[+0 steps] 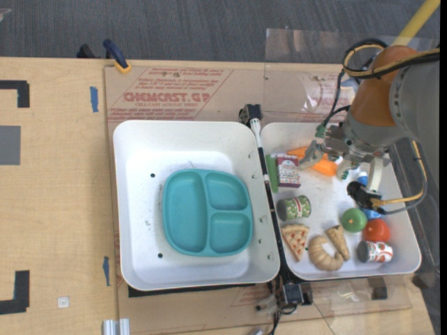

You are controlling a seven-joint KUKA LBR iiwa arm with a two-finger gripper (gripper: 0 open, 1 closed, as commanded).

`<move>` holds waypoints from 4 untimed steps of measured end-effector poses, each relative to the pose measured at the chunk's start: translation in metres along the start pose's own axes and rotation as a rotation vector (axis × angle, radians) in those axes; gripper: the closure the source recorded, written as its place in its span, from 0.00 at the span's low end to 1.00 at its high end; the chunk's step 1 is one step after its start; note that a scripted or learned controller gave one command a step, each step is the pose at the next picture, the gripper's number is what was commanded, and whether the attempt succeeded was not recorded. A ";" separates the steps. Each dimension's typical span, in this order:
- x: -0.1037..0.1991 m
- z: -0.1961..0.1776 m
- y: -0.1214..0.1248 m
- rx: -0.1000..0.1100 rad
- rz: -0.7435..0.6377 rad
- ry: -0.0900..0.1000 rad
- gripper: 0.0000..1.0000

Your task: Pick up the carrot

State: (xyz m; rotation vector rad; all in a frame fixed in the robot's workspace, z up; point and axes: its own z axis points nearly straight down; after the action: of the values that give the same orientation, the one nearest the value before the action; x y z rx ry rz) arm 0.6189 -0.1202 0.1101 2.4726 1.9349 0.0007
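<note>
We see the grey arm (pixel 412 96) with its orange band reaching in from the right over the right-hand bin (pixel 405 260). The left-hand bin (pixel 133 208) bears a teal divided plate (pixel 207 211) with three compartments. The gripper (pixel 323 152) hangs low at the far end of the right bin, just at the carrot (pixel 318 160), an orange piece lying near that bin's far wall; whether it is open, closed or gripping the carrot we cannot tell. Beside the carrot, toward the left, lies a small maroon carton (pixel 288 171). Nearer to us lie a green tin can (pixel 295 207), a croissant (pixel 325 252), a pizza slice (pixel 295 240), a green apple (pixel 353 219), a red tomato (pixel 377 229) and a small red-and-white can (pixel 376 252).
</note>
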 end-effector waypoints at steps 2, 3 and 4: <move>-0.004 0.009 0.026 -0.010 0.210 0.002 1.00; -0.058 0.020 -0.030 -0.005 0.133 -0.001 1.00; -0.052 0.022 -0.029 -0.005 0.128 0.006 0.00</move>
State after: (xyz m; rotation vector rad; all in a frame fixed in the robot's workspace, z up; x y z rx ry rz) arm 0.5783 -0.1639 0.0885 2.5912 1.7733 0.0130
